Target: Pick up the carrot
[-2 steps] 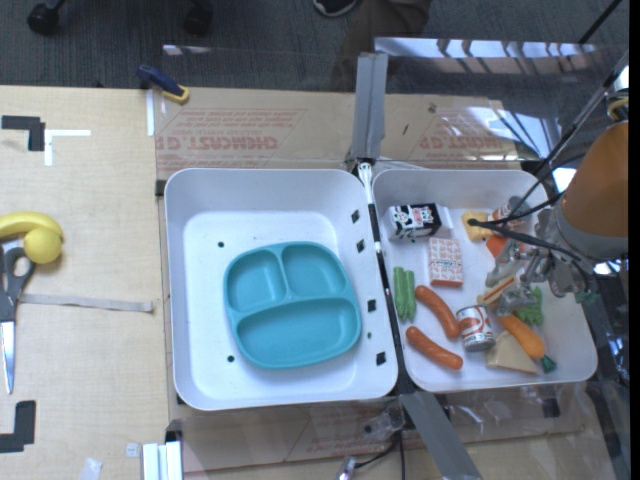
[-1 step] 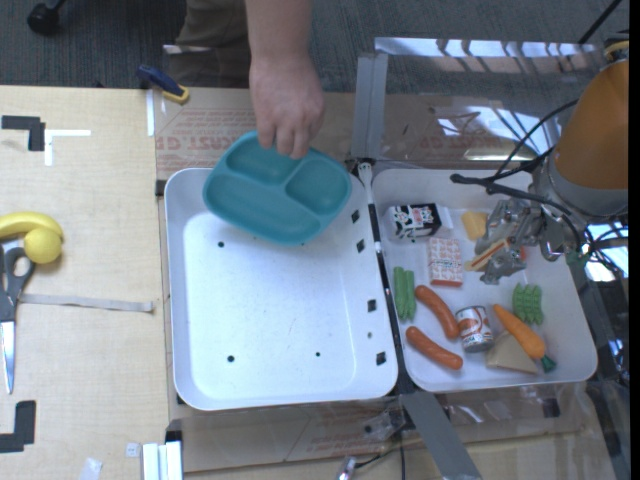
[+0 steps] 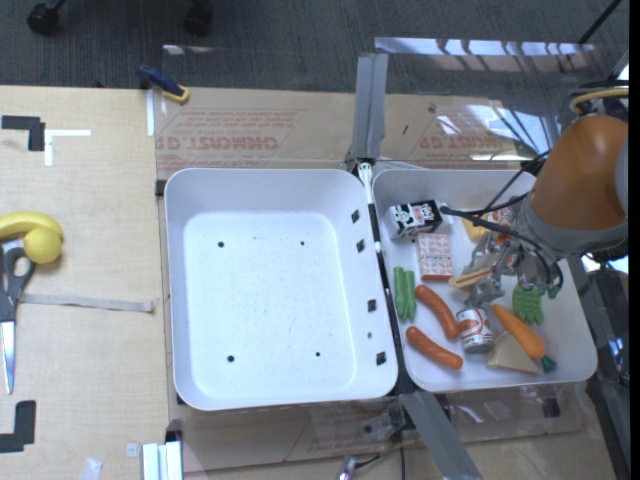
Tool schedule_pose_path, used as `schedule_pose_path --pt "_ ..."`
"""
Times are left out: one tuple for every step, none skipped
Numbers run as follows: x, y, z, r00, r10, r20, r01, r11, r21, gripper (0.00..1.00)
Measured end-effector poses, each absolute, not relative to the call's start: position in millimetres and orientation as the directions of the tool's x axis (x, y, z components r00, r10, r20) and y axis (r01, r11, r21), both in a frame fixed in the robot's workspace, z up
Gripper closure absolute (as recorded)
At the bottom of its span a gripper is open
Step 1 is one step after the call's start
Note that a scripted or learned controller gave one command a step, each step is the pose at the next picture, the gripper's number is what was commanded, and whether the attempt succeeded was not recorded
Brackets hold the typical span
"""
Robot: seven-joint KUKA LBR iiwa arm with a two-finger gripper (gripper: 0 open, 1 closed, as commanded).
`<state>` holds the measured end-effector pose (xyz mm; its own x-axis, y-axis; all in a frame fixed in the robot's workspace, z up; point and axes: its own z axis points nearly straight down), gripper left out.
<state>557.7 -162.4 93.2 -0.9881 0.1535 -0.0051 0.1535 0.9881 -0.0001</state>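
Observation:
The carrot [image 3: 520,332], orange with a small green end, lies slanted near the front right corner of the right bin [image 3: 575,373]. It rests partly on a tan wedge [image 3: 508,359]. My gripper [image 3: 494,271] hangs over the middle of that bin, up and to the left of the carrot and apart from it. The grey arm with its orange band [image 3: 585,173] comes in from the right and hides the bin's back right part.
The right bin also holds two red sausages [image 3: 437,311], a green pod [image 3: 403,293], a small can [image 3: 476,329], a green leafy piece [image 3: 528,304], a black-and-white carton [image 3: 415,216] and a patterned packet [image 3: 433,256]. The left bin [image 3: 190,298] stands alongside. A banana [image 3: 32,236] and scissors [image 3: 10,288] lie at the far left.

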Motion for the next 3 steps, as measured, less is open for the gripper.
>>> schedule_pose_path --pt "559.7 -162.1 103.7 -0.989 0.150 -0.010 0.150 0.989 -0.001 1.00" --pt "561.7 -161.7 114.0 -0.989 0.147 -0.016 0.147 0.989 -0.001 1.00" --pt "563.9 -161.5 124.9 -0.989 0.143 -0.022 0.144 0.990 -0.003 1.00"
